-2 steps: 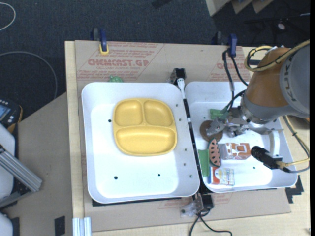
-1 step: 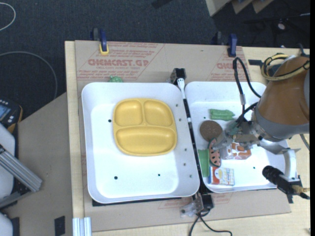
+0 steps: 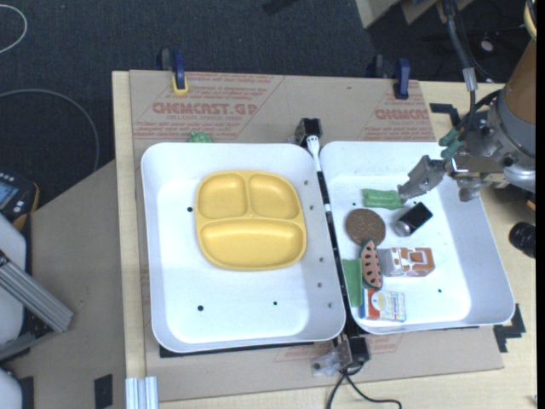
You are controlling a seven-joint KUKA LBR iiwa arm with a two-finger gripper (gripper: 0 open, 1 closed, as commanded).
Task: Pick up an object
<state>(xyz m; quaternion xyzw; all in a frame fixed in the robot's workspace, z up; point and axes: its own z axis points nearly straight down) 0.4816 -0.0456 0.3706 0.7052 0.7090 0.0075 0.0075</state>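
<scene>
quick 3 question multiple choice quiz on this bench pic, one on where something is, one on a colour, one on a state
1. Where does the divided tray lie?
A. left bin
B. right bin
C. on the bench, outside both bins

2. What colour is the divided tray?
A. blue
B. yellow
C. red

3. How does the brown round disc stand to the gripper?
A. clamped in it
B. lying flat in the right bin, apart from it
C. lifted above the bins

Answers: 1 A, it sits inside the left bin. 2 B, its surface is plainly yellow. 3 B, the disc rests on the bin floor, left of and below the gripper.
</scene>
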